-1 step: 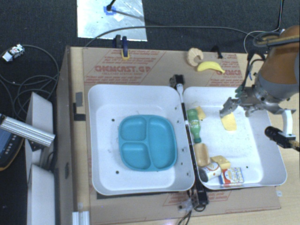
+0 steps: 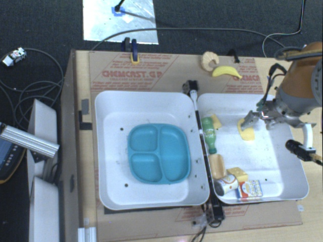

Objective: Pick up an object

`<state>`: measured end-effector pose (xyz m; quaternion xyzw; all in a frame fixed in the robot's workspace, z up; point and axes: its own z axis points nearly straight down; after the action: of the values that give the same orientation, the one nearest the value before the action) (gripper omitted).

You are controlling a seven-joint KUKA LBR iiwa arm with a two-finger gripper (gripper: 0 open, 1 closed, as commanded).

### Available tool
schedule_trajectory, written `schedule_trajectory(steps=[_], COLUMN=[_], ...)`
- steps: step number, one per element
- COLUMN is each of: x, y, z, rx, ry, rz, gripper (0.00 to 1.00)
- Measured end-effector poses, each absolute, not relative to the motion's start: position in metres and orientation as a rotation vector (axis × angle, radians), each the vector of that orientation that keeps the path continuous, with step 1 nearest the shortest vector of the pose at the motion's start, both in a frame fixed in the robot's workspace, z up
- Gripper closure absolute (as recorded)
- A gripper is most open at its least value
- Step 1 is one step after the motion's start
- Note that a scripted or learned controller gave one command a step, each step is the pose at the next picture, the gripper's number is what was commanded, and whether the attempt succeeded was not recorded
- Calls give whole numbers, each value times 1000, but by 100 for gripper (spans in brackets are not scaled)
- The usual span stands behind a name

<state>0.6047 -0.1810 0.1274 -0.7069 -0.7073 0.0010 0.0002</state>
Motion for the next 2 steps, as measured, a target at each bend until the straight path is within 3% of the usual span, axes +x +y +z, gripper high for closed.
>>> schedule_trajectory(steps=[1,2], x=[602,590], y=[-161,-177], z=[92,171], rx=[-2218,-2224], ry=[-2227,-2226], rz=[-1,-3], gripper=[0,0])
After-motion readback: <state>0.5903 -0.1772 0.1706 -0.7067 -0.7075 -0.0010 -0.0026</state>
